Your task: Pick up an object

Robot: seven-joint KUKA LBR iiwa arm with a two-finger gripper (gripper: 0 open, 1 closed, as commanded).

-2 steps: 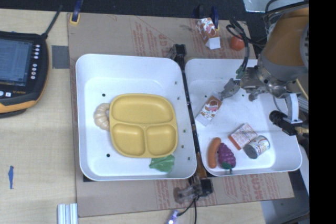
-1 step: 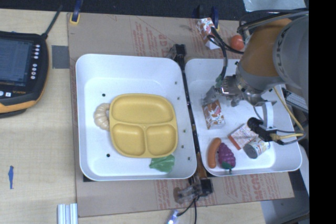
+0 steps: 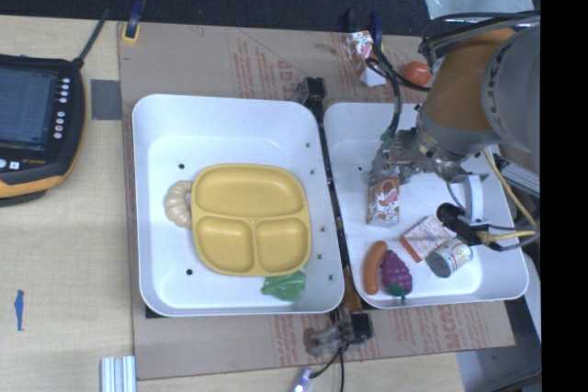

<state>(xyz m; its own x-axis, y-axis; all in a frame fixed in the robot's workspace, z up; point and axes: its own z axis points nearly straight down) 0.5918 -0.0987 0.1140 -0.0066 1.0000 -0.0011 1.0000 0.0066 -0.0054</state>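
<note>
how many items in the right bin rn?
5: carton under the gripper, hot dog, grapes, packet, can. The arm may hide more.

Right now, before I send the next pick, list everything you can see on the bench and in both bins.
Shallow white bins: 2, side by side; left, right.
Yellow compartment tray: 1, left bin.
Beige lumpy item: 1, at tray's left edge.
Green leafy piece: 1, left bin, near edge.
Red-and-white carton: 1, right bin, below gripper.
Orange sausage: 1, right bin.
Purple grapes: 1 bunch, beside sausage.
Red-white packet: 1, right bin.
Grey can: 1, right bin.
Orange-black pendant: 1, bench left.
Gripper: 1, grey, over right bin.
</note>
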